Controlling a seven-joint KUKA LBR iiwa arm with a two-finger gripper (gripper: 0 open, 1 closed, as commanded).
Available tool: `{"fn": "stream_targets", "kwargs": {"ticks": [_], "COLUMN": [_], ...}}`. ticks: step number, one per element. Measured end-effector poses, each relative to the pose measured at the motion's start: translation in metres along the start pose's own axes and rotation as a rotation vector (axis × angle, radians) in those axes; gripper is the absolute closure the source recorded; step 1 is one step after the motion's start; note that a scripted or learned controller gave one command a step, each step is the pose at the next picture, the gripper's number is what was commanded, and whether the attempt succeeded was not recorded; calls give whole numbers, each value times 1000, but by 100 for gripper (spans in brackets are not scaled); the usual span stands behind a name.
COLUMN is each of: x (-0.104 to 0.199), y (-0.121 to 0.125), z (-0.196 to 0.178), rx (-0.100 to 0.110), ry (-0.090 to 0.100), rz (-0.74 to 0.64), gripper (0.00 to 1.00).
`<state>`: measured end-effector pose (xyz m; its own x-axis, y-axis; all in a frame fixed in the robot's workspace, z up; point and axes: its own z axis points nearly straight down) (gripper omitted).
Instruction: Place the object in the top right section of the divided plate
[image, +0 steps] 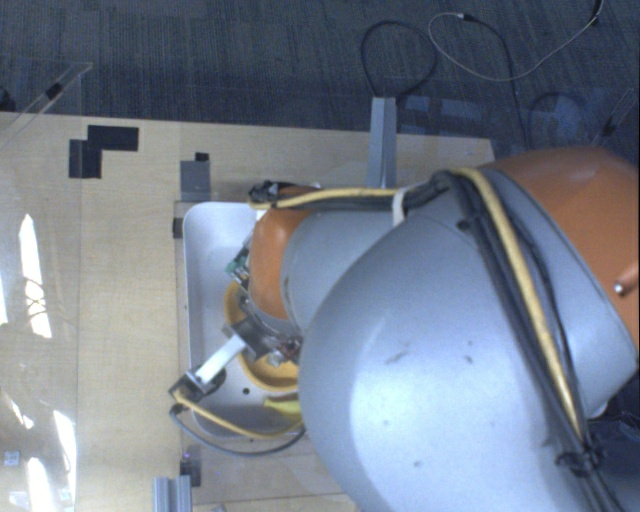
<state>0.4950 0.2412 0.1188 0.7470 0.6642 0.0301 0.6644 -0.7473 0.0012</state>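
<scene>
Mostly hidden by the arm (440, 340), the white bin (205, 290) holds a yellow plate (268, 372)

A light wooden bench (110, 300) fills the left side; two black blocks (98, 146) lie flat on it near the top left corner; a white bin (200, 280) sits on the bench; a small grey bracket (196, 176) stands just above the bin's corner; a grey post (383, 142) stands further right; thin cables (480, 55) loop over the dark blue carpet (200, 50) at the top.
</scene>
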Motion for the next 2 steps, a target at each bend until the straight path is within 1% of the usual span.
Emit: {"fn": "stream_targets", "kwargs": {"ticks": [1, 2], "x": [11, -22], "y": [20, 22], "z": [25, 22], "rx": [3, -2], "ry": [-13, 0], "rz": [155, 149], "gripper": [100, 100]}}
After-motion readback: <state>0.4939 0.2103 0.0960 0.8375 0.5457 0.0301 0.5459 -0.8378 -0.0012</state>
